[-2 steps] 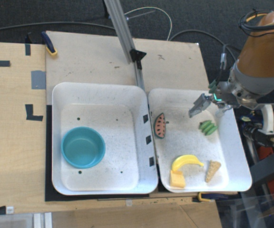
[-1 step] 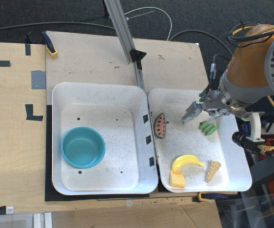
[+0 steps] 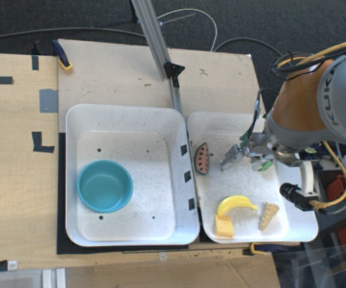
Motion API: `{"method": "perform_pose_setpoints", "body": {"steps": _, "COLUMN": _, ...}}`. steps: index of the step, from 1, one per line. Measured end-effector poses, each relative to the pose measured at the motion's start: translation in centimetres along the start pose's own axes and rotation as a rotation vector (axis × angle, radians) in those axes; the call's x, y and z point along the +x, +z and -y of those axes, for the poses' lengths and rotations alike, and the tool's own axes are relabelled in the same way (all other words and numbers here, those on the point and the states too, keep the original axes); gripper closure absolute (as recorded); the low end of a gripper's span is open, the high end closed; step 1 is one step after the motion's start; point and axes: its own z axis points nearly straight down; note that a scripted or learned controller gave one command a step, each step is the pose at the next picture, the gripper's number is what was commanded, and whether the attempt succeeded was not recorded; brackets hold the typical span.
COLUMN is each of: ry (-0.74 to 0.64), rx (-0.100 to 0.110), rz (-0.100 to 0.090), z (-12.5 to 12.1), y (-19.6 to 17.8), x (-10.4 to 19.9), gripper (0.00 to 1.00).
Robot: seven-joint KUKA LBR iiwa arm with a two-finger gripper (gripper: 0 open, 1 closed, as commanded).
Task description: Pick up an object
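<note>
In the right bin (image 3: 293, 230) lie a watermelon slice (image 3: 202, 158) against the left wall, a yellow banana (image 3: 236, 204), a yellow block (image 3: 224, 227) and a tan cone-shaped piece (image 3: 269, 215) near the front. My gripper (image 3: 236, 153) hangs over the middle of this bin, just right of the watermelon slice and above the banana. Its fingers (image 3: 228, 160) stand open with nothing between them. A small green thing (image 3: 263, 164) peeks out from under the wrist, mostly hidden.
The left bin (image 3: 77, 119) holds a blue bowl (image 3: 105, 186) at its front left. A grey metal pole (image 3: 155, 35) slants across the back to the divider between the bins. Cables trail behind the arm at the right.
</note>
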Motion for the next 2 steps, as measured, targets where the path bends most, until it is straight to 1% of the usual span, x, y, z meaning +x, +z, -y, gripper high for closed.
{"method": "perform_pose_setpoints", "body": {"steps": 1, "ry": 0.000, "rx": 0.000, "rz": 0.000, "z": 0.4, "y": 4.4, "x": 0.1, "gripper": 0.00}}
{"method": "perform_pose_setpoints", "body": {"steps": 2, "ry": -0.001, "rx": -0.003, "rz": -0.001, "z": 0.3, "y": 3.2, "x": 0.2, "gripper": 1.00}}
